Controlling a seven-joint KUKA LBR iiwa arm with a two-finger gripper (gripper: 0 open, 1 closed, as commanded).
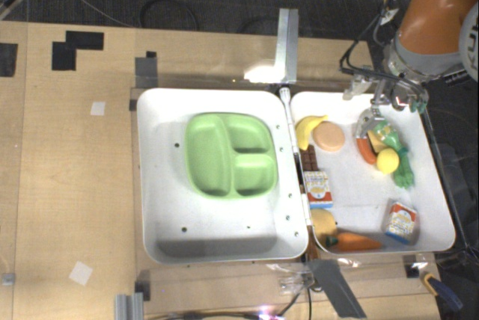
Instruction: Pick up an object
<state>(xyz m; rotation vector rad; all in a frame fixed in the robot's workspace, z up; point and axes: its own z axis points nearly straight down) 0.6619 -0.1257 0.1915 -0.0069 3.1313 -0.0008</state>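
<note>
Hovering at the frame's upper right, the gripper [372, 119] hangs just above a cluster of toy food [384, 149] in the right bin [441, 191]; its grip cannot be judged.

Green tray [228, 154] in white bin [161, 184]; yellow lemon [387, 161], orange carrot [358, 241], yellow banana [307, 128], tan bun [328, 137].

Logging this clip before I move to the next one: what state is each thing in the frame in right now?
Gripper: low over the right bin's far side, above the fruit pile; grip unclear.
Green tray: lying flat in the left bin, nothing on it.
Banana: lying against the right bin's divider wall, touching the round bun.
Lemon: on the pile beside the gripper.
Carrot: lying flat at the near edge.
Carton: near right corner, tilted.
</note>
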